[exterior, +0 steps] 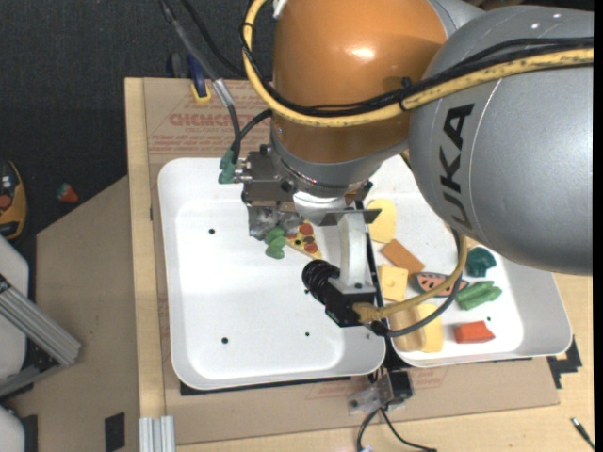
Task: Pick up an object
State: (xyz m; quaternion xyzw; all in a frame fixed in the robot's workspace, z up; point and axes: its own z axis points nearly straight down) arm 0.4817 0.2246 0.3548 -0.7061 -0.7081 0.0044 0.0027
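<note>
Claw [283, 222] hangs low over the left bin [203, 281], near its right wall; whether it is released or clenched cannot be told. Just beneath lie a green piece [274, 245] and a pizza slice [303, 241]. Other toy foods, including a watermelon slice [432, 282] and a red block [473, 331], sit in the right bin [542, 332].

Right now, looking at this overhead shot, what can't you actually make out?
- Gripper: the arm's orange wrist covers most of it in the camera view, so what it grips, if anything, is unclear.
- Green piece and pizza slice toy: partly hidden under the gripper.
- Right bin: its upper part is hidden by the grey arm.
- Yellow pieces: crossed by the cable, shapes unclear.
</note>
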